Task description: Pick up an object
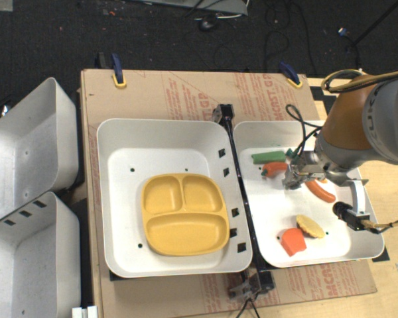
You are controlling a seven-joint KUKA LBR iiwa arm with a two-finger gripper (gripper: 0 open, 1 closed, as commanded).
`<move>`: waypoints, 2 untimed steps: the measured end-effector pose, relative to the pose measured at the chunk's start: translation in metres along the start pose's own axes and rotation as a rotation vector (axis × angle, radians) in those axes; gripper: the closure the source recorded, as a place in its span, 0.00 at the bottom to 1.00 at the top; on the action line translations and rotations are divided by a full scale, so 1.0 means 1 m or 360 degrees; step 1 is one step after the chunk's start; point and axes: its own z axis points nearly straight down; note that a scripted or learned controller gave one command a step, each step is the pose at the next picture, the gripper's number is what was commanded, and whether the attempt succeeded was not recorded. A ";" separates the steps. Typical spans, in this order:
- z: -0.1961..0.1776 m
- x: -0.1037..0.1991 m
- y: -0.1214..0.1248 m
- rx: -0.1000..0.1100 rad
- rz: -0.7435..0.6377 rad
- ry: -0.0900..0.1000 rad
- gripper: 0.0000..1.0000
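The right bin (365, 244) holds several small toy foods. A green piece (268, 156) lies near its back left, with a red-orange piece (273, 169) just in front of it. An orange sausage (320, 190) lies mid-bin. A yellow wafer (311, 226) and an orange block (292, 241) sit near the front. My gripper (294, 177) hangs low over the bin between the red-orange piece and the sausage, close to both. The grey and orange arm (358, 121) covers the bin's back right part.
The left bin (113, 177) holds a yellow divided plate (184, 213). A black divider (235, 177) runs between the bins. Two grey tubs (26, 177) stand off the bench at the left. Cables (348, 78) loop above the arm.
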 end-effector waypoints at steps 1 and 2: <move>-0.046 -0.008 0.000 -0.0007 0.0001 -0.0003 1.00; -0.106 -0.008 0.010 -0.0010 -0.0007 -0.0003 1.00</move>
